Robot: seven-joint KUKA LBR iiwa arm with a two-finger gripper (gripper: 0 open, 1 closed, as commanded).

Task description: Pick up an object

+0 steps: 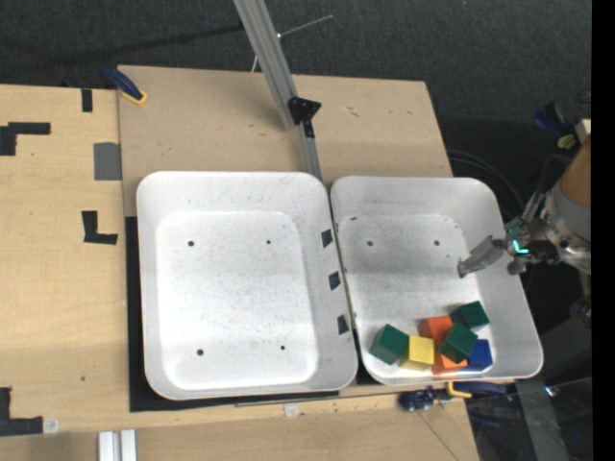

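Several small blocks lie bunched in the near right corner of the right bin point(404, 195): a green block point(389, 343), a yellow one point(420, 351), a red-orange one point(438, 327), two dark green ones point(470, 315) point(459, 341) and a blue one point(479, 354). My gripper point(480, 255) hangs over the bin's right side, above and slightly behind the blocks, apart from them. Nothing shows in its grasp. The arm's wrist sits just past the bin's right rim.
The left bin point(149, 257) stands beside the right one, their rims touching. A slanted metal bar point(269, 46) with a black clamp point(304, 110) comes down to the gap between the bins at the back. A blue clip point(423, 400) sits at the bench's front edge.
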